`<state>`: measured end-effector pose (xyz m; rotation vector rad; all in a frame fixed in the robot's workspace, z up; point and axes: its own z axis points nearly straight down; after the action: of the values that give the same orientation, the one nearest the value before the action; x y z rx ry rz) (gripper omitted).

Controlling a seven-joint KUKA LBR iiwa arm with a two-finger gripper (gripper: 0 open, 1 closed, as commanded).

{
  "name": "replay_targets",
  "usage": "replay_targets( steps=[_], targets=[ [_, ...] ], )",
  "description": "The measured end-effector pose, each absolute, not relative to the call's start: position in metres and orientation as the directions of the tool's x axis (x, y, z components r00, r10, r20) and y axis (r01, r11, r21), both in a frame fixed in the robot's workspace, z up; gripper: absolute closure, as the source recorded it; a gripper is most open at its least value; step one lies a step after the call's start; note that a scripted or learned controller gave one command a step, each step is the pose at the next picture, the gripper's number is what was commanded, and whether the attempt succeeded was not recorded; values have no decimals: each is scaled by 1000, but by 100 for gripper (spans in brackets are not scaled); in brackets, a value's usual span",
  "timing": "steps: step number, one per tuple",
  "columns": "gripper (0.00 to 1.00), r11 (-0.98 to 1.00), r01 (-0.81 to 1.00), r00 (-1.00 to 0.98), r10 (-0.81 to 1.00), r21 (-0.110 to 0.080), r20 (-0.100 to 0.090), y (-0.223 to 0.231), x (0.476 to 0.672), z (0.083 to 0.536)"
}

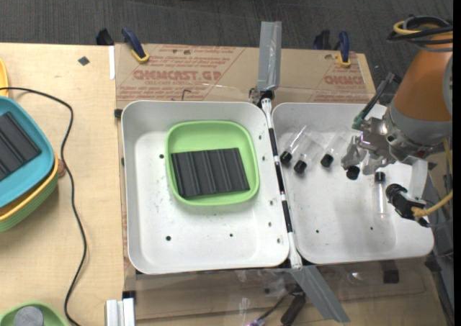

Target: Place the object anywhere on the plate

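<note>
Vials in right bin, left of tool

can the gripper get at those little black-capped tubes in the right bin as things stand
Probably yes: the gripper hangs over the right bin, the tubes lie loose just beside it, and nothing covers them.

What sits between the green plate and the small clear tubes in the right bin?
In the camera view, the two bins' adjoining rims separate the green plate from the clear tubes, plus bare white bin floor on either side.
</note>
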<state>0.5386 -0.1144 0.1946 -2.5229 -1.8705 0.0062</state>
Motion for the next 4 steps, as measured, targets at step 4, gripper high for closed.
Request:
replay_targets(
  steps=[4],
  targets=[
    [0,-949,316,949,316,-2,-7,-152,519,263]
  ],
)
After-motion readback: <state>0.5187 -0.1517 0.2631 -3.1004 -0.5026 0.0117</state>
